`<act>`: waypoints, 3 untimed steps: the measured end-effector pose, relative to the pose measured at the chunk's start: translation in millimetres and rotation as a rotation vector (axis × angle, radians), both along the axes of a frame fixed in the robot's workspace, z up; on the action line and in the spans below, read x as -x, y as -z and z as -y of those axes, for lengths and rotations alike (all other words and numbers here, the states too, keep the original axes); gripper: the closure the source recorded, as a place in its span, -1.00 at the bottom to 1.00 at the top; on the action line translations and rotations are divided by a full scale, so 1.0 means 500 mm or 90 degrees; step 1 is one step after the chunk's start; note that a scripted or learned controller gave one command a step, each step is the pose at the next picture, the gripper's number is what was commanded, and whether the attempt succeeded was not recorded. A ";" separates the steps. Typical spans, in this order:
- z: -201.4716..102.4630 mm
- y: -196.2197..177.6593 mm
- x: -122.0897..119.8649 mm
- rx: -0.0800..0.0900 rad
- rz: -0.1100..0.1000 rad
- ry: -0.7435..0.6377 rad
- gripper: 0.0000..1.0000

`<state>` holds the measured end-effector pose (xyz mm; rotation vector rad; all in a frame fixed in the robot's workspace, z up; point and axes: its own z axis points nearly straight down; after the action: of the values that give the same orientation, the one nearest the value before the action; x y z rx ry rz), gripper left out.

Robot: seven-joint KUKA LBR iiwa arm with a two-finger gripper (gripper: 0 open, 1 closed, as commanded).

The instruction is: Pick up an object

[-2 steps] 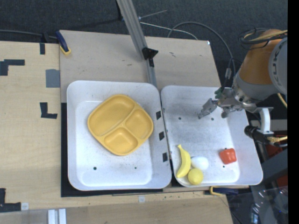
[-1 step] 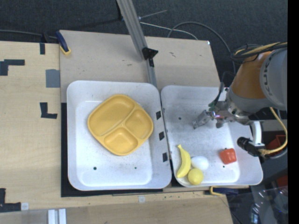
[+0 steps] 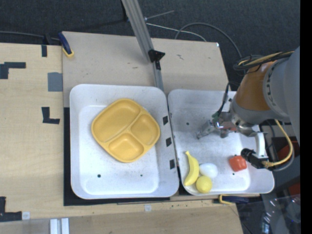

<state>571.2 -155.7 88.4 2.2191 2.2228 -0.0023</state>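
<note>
- The gripper (image 3: 204, 130) is seen in the right bin (image 3: 187, 101), a little right of the centre of the frame, at the end of the grey arm (image 3: 273, 89) with its orange band.
- Whether the gripper is open or closed cannot be told, and nothing is seen held in it.
- A banana (image 3: 191, 167), a white ball (image 3: 209, 169) and a yellow ball (image 3: 204, 184) are grouped together at the lower edge of the right bin.
- A small red object (image 3: 238, 163) is placed to the right of them, apart from the gripper.
- A yellow divided plate (image 3: 126, 129) is lying in the left bin (image 3: 80, 179).
</note>
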 end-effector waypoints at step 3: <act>-0.028 -0.230 0.021 -0.001 0.002 0.000 1.00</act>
<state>560.8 -141.9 203.4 2.2175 2.2216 0.0031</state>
